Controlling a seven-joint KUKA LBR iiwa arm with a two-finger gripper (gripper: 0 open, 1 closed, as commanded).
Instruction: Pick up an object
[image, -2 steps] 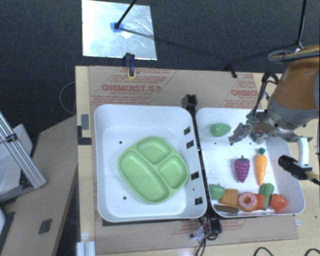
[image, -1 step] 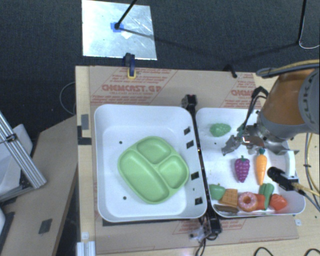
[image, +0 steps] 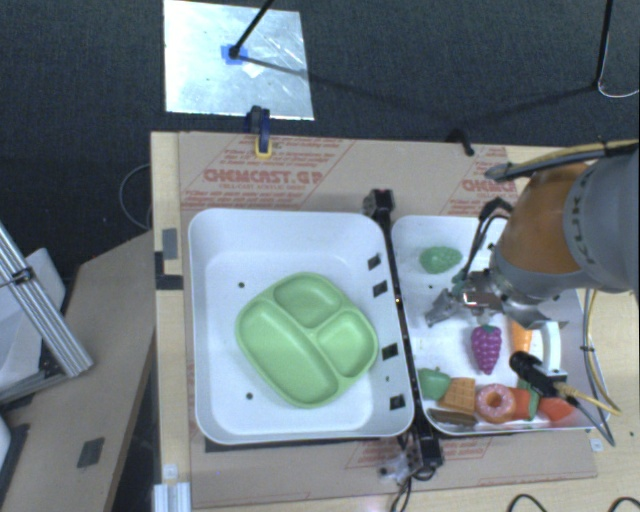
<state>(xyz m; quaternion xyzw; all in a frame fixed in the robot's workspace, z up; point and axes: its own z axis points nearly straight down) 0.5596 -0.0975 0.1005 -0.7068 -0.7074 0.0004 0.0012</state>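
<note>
Scene: two white bins side by side on the counter (image: 300, 170); the left bin (image: 215, 250) fills the frame's middle, the right bin (image: 408, 240) sits at centre right.
Left bin: holds a green divided plate (image: 306, 340), lying flat, nothing on it.
Right bin: toy food. A green piece (image: 439, 260) lies near the upper edge, purple grapes (image: 486, 346) in the middle, and along the lower edge another green piece (image: 433, 382), a waffle (image: 460, 396), a pink donut (image: 495, 403) and a red piece (image: 556, 408). An orange piece (image: 520, 335) shows just right of the grapes, partly under the arm.
Arm: comes in from the right of the frame, its wrist hanging over the right bin's upper half.
End effector (image: 440, 308): over bare bin floor in the left part of the right bin; its fingers look parted, and nothing sits between them.
Nearest object: the grapes, just to the lower right of the end effector; the upper green piece is about as close, toward the top of the frame.
Grapes axis: runs roughly top to bottom in the frame, the narrow tip pointing down.
Judgement: no grasp yet; a pick on the grapes would call for a short shift toward the lower right and fingers closing across the narrow width.
Risk: the bumpy, rounded grapes may slip out of a pinch.
</note>
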